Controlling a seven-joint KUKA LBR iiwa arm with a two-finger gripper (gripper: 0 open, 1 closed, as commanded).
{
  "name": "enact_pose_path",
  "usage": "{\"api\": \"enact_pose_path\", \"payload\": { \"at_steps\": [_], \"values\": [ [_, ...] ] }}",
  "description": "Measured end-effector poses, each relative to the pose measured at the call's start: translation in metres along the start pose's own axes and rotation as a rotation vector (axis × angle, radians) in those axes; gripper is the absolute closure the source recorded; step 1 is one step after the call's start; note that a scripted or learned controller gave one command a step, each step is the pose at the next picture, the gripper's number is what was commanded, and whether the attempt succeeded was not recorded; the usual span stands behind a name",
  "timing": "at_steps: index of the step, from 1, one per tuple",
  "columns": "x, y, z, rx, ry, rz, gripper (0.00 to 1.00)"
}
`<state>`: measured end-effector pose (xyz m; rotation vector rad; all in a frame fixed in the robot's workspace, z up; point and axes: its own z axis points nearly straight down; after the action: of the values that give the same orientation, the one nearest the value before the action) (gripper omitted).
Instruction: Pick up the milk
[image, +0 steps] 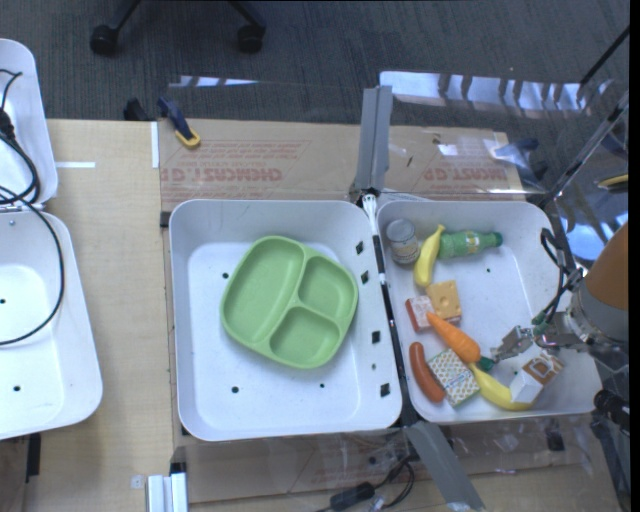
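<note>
Near the right bin's front right corner: milk carton (535, 377) is lying tilted.
Gripper (522, 343): hovering just above-left of it.
Jaws: can't tell their spread.

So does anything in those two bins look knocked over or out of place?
Nothing looks spilled or broken. The milk carton lies tipped on its side in the right bin's near corner, against a banana, with the hand right by it. The green plate sits flat.
</note>
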<state>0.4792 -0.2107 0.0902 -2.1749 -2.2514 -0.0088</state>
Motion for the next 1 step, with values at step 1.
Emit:
{"api": "enact_pose_path", "payload": {
  "at_steps": [1],
  "values": [
    [-0.0025, -0.0002, -0.0094, -0.002, -0.006, 0.005, 1.00]
  ]
}}
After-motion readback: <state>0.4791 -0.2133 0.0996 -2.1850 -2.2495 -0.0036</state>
